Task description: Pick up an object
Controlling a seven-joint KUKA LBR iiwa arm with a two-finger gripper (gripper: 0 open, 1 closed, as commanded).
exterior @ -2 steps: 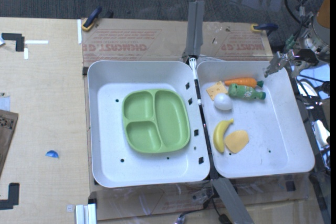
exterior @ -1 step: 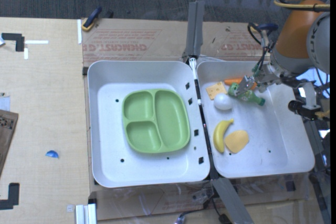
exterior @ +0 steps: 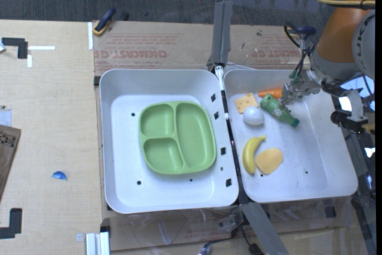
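Green bottle (exterior: pixel 279 111) lies tilted beside smooth white egg (exterior: pixel 253 116).

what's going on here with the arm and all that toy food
A grey and orange robot arm reaches into the right bin, its gripper low beside a green bottle and an orange carrot. A white egg, cheese slice, banana and yellow piece lie nearby. The left bin holds a green divided plate.
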